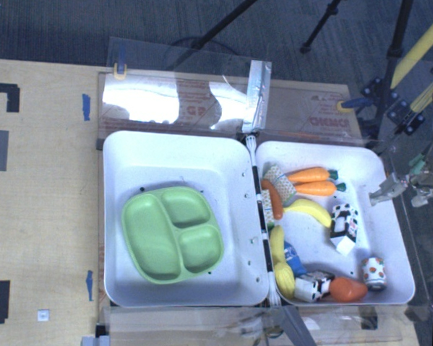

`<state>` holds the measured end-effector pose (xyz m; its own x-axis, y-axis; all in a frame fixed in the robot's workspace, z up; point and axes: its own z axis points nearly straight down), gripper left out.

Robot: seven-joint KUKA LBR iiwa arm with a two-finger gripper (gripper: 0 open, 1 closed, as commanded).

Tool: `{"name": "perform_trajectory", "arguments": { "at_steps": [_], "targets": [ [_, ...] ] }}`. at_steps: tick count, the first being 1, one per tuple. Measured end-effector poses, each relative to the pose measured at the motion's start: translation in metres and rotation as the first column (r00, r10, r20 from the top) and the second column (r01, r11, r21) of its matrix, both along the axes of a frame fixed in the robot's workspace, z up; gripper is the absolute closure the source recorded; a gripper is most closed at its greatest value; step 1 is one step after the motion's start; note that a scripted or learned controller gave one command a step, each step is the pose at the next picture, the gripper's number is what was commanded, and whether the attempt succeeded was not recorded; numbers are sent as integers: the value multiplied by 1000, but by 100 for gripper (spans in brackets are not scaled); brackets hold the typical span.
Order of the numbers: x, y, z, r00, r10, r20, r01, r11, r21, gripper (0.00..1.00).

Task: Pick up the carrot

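Orange carrots (311, 181) are lying paired at the right bin's (398, 236) far end, beside a banana (310, 210). Claw (398, 187) state cannot be told. Crowding is risking a wrong or double grasp.

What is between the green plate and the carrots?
In the camera view, the bins' meeting walls and a hot dog toy lie between the green plate and carrots.

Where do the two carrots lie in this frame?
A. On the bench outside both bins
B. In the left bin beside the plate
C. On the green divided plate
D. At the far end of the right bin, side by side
D: both carrots lie side by side near the right bin's far wall, above the banana; the green plate sits in the left bin.
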<state>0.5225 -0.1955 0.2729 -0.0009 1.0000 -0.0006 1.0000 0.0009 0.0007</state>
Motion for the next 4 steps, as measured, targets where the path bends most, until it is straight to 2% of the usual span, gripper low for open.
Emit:
{"name": "perform_trajectory", "arguments": {
  "at_steps": [1, 2, 3, 4],
  "targets": [
    [31, 34, -87, 994, 112, 0, -112, 994, 0, 0],
    [121, 40, -72, 994, 113, 2, -113, 994, -1, 0],
    [121, 40, -72, 994, 113, 2, -113, 994, -1, 0],
    [109, 56, -177, 978, 207, 1, -207, 978, 0, 0]
  ]
}}
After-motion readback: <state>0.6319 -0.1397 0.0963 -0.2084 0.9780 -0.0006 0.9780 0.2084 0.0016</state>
